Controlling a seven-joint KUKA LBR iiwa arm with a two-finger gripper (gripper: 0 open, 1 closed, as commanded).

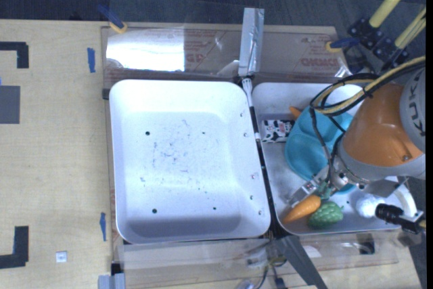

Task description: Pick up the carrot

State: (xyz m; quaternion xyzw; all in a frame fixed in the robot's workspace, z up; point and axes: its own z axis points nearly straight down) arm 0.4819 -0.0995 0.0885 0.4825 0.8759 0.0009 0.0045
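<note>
Two shallow white bins are seen side by side on the table (pixel 47 145): the left bin (pixel 186 159) fills the middle of the frame, and the right bin (pixel 270 166) lies at the right, largely covered by the arm. One carrot (pixel 302 208) is seen in the lower part of the right bin, lying tilted near the bin's lower left corner, its orange body pointing toward the lower left. One green knobbly object (pixel 326 214) is placed just beside the carrot's right end, touching it or nearly so. One blue cloth-like object (pixel 308 142) is spread in the middle of the right bin, and one small black-and-white patterned item (pixel 276 130) is seen to its left, close to the wall between the bins. A small orange piece (pixel 295 110) is glimpsed at the upper edge of the blue object. The arm's orange band (pixel 380 132) is seen at the right of the frame, and the hand (pixel 323 187) is lowered just above the carrot's upper right end; whether it is released or clenched cannot be told, since it is too small and cluttered to be made out. The carrot is seen resting on the bin floor.
</note>
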